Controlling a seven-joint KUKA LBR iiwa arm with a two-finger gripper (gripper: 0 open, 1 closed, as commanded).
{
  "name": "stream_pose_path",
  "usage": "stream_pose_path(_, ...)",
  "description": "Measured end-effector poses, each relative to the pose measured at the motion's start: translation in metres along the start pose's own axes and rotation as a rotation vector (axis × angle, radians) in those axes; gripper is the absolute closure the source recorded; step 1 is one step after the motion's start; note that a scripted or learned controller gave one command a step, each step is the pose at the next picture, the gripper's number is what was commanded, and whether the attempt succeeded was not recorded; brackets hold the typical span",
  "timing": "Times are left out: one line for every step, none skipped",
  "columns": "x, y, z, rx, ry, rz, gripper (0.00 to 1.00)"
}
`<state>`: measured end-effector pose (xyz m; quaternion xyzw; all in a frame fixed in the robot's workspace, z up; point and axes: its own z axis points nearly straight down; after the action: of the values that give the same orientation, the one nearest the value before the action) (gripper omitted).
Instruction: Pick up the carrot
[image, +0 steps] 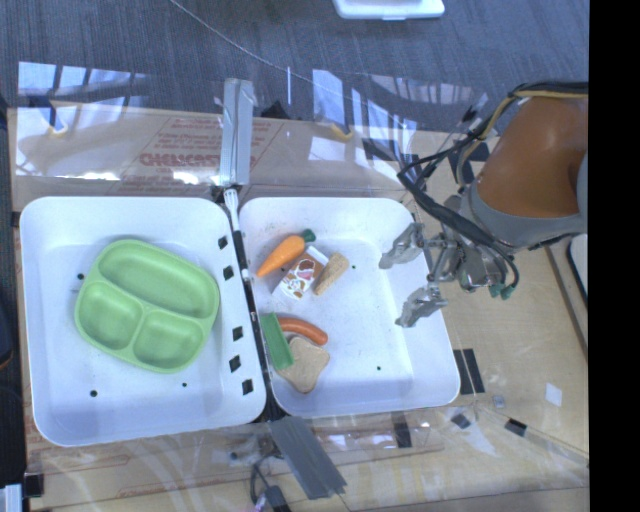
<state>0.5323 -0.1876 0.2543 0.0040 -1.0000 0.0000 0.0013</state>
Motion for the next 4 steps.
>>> stream_pose_path(-0.051, -0.018, 0.145, -0.001, 0.005, 0.537, 0.0)
stream_pose_path(-0.054, -0.016, 0.132, 0.0, -0.001, 0.526, 1.0)
stream_pose_path(-0.089, 0.031, 0.043, -0.001, -0.012, 0.464, 1.0)
stream_pose_path(-0.105, 0.046, -0.03, -0.001, -0.008, 0.732, 1.0)
